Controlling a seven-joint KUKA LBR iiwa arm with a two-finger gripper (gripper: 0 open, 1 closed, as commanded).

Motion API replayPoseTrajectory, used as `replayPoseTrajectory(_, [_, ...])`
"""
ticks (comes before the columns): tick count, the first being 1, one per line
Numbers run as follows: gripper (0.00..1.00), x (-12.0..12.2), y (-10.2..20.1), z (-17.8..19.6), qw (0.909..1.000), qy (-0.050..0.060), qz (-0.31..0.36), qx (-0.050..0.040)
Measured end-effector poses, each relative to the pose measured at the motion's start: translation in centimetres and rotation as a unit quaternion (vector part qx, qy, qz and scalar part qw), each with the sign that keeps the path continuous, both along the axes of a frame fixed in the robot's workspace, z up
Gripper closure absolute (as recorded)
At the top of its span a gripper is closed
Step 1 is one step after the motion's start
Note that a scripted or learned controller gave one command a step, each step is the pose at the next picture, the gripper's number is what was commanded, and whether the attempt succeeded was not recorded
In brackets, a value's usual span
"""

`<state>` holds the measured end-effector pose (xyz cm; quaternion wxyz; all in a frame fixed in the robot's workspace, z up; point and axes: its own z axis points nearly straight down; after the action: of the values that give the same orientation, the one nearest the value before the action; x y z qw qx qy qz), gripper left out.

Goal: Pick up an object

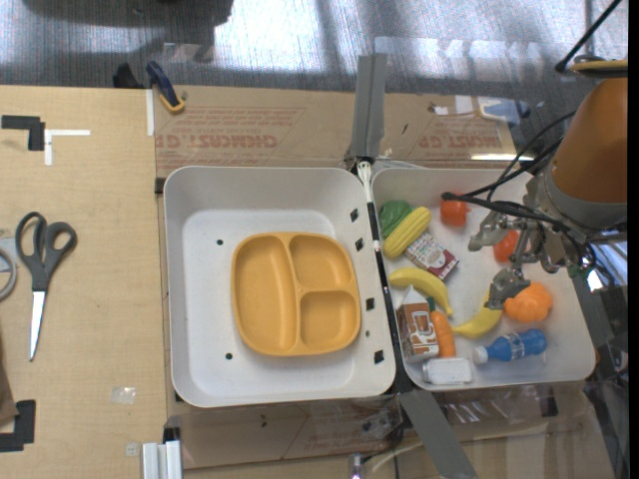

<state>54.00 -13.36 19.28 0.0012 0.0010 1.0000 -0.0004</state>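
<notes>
My gripper (507, 259) hangs over the right bin (574, 367), toward its right side, below the orange wrist band. A small red-orange item (509, 244) lies right at the gripper, partly hidden by it, and I cannot tell whether it is gripped. An orange (529, 304) rests just below and right of the gripper. Two bananas (424, 287) (479, 320) lie to its left and lower left. A corn cob (407, 231), a green vegetable (392, 213), a red tomato (454, 210), a small carton (434, 256), a brown box (417, 329) and a blue bottle (514, 347) lie elsewhere in this bin.
The left bin (190, 297) holds a yellow divided plate (297, 293). Scissors (40, 267) lie on the bench at far left. A white item (447, 370) sits at the right bin's front edge. Black cables run from the arm across the bin's right side.
</notes>
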Motion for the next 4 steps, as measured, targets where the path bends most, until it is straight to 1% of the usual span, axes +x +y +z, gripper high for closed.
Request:
replayPoseTrajectory(1, [0.0,5.5,0.8,-8.9,0.9902,-0.004,-0.14,-0.0005])
replayPoseTrajectory(2, [0.0,1.2,-8.9,-9.1,0.985,-0.001,-0.173,0.0002])
replayPoseTrajectory(3, [1.0,1.4,-8.7,-8.0,0.9854,-0.003,-0.17,-0.0005])
replayPoseTrajectory(4, [1.0,-2.3,-5.2,3.7,0.9915,-0.001,-0.13,0.0001])
